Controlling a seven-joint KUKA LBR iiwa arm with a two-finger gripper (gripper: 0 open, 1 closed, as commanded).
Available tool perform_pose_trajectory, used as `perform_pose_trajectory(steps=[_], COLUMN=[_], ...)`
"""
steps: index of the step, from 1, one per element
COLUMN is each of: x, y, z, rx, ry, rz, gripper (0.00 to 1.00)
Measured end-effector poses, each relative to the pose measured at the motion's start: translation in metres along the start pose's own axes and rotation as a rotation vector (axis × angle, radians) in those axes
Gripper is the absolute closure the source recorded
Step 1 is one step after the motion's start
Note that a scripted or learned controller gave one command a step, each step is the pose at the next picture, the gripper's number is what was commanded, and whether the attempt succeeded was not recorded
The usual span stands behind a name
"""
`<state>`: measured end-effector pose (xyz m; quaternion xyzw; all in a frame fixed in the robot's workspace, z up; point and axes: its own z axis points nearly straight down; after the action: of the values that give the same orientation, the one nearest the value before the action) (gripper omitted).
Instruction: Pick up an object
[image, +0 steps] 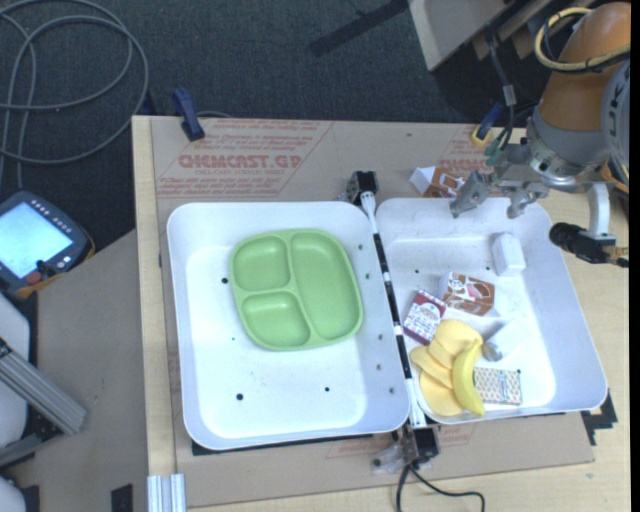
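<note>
Two bins: side by side on the bench, left bin (200, 400) and right bin (575, 340), their inner rims touching down the middle.
Left bin: holds a green tray (296, 288) with three compartments, lying flat near the bin's centre.
Right bin: holds the small things, most of them gathered toward its near left part.
Bananas: a yellow bunch (452, 368) in the near left corner of the right bin, against the dividing rim.
Red packet: a small one (423, 317) just behind the bananas, tilted.
Brown packet: (470, 292) beside the red one, to its right and a little farther back.
Patterned packet: a pale flat one (497, 385) touching the bananas on their right.
White block: (507, 252) alone in the far part of the right bin, apart from the rest.
My arm: I reach in from the right, orange band up top, wrist over the far edge of the right bin.
My gripper: (490, 200) above the bin's far rim, my two fingers spread apart and pointing down, with nothing between them.
Nearest to me: the white block, just in front of my fingers and not touching them.
Bench: brown board (250, 160) with red print, and a small orange-and-white carton (437, 181) lying on it behind the right bin, near my gripper.
</note>
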<state>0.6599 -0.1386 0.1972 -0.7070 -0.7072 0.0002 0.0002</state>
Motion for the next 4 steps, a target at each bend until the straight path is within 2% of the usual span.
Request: perform_pose_trajectory(steps=[1,2,3,4], x=[-0.009,0.006,-0.062,-0.059], y=[-0.053,-0.114,-0.102,-0.128], z=[0.103,0.110,0.067,0.094], rx=[-0.002,-0.007,-0.002,-0.021], ry=[0.000,-0.001,-0.002,-0.003], rz=[0.000,0.001,0.002,0.000], gripper=[0.00,0.00,0.00,0.00])
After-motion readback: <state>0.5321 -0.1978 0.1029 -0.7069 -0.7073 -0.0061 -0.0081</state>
